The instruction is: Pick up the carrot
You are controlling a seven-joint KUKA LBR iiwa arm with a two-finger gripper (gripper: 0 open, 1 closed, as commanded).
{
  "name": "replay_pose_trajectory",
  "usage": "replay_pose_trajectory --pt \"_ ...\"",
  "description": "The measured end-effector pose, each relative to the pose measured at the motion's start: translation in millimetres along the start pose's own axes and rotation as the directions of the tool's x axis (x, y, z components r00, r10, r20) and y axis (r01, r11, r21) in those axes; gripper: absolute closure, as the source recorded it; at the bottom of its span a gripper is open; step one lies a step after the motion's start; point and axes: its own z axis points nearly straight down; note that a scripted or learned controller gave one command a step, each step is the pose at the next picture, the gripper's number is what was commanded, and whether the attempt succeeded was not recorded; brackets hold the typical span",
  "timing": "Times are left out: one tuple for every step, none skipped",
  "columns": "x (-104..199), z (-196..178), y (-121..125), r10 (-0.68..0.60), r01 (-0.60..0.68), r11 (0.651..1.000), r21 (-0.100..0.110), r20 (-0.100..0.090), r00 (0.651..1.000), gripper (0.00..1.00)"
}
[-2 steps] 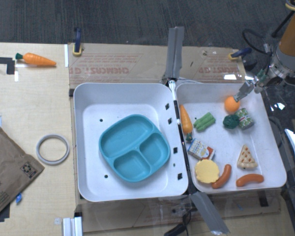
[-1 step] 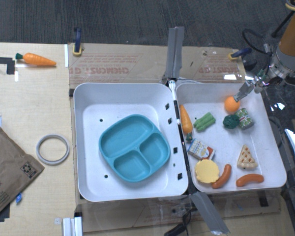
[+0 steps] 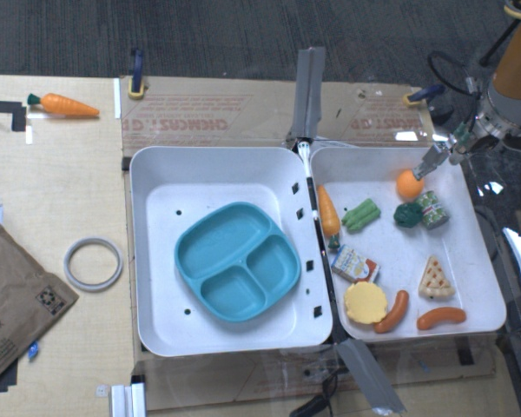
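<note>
Against the right bin's left wall, orange tapered carrot (image 3: 328,211), claw (image 3: 431,162) grip unclear.

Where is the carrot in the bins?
The carrot lies in the right bin, against its left wall, beside the green vegetable.

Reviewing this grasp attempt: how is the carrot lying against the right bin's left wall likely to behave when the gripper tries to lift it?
The carrot looks like smooth moulded plastic, so probably rigid, light and somewhat slippery. Its round, tapered body may roll or pivot if pinched off-centre. It lies along the right bin's wall, which likely leaves little finger room on that side.
</note>
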Motion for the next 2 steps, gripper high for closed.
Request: replay_pose_trajectory --pt "0.0 0.0 0.0 0.000 0.000 1.000 0.000 0.000 1.000 0.00" --pt "0.0 0.0 0.0 0.000 0.000 1.000 0.000 0.000 1.000 0.00"
